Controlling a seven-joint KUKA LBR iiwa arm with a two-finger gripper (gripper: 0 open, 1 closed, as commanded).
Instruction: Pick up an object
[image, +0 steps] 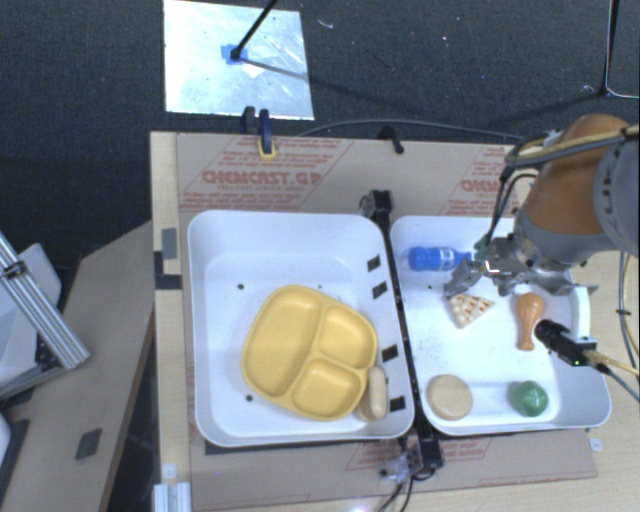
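Observation:
In the right bin (600, 400) lie a blue bottle (432, 259) at the back left, a pizza slice (469, 308) below it, a brown drumstick (528, 318), a round beige bun (450, 396) and a green lump (528, 398) at the front. My gripper (482, 274) hangs low over the back of this bin, just right of the bottle and right above the pizza slice's top edge. The wrist hides what is under it.
The left bin (215, 300) holds a yellow divided plate (310, 350) with a small beige roll (375, 392) against its front right side. A black divider (395, 320) runs between the bins. The arm's black cable box (562, 342) overhangs the right bin.

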